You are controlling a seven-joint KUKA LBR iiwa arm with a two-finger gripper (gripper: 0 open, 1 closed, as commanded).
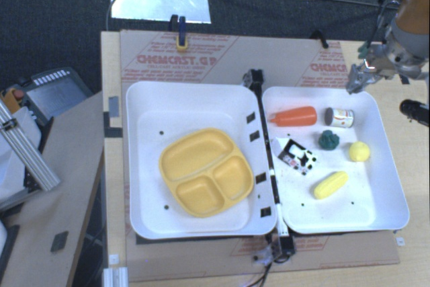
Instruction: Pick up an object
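The right bin (386,201) holds an orange carrot-shaped toy (294,116), a small can lying on its side (340,117), a dark green lump (328,140), a yellow ball (359,152), a yellow corn-like piece (330,184) and a black-and-white patterned card (297,156). My gripper (358,79) hangs above the far right corner of that bin, well clear of the objects. Nothing is seen between its fingers.
The left bin (144,212) holds a yellow divided plate (205,171). A black clamp bar (265,158) runs between the two bins. Cardboard (222,57) lies under both, and a cable crosses the dark floor behind.
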